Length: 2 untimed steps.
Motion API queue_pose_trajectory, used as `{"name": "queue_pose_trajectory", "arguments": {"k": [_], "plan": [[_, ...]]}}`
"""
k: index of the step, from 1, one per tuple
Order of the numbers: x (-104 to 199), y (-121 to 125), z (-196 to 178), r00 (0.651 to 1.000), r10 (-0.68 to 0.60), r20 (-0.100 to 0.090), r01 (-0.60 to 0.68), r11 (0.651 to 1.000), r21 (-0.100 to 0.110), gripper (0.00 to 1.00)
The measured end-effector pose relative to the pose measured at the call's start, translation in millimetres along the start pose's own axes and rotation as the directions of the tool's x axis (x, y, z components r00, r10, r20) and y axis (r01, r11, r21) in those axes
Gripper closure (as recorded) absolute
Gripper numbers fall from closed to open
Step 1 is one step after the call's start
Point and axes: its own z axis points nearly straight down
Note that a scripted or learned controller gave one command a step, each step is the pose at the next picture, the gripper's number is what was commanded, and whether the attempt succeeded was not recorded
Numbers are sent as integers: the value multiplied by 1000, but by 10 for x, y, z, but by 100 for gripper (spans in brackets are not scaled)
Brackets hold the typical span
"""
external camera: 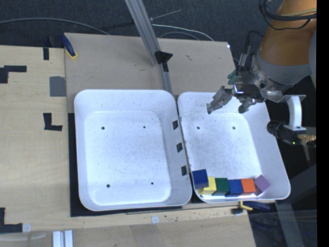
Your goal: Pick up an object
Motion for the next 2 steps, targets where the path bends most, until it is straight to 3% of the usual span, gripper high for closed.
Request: {"name": "queue_pose_trajectory", "arguments": {"k": [1, 2], "plan": [[-423, 105, -704, 1000, 7, 4, -7, 1000, -2, 0], [-398, 102, -763, 1000, 4, 3, -4, 1000, 6, 100]]}}
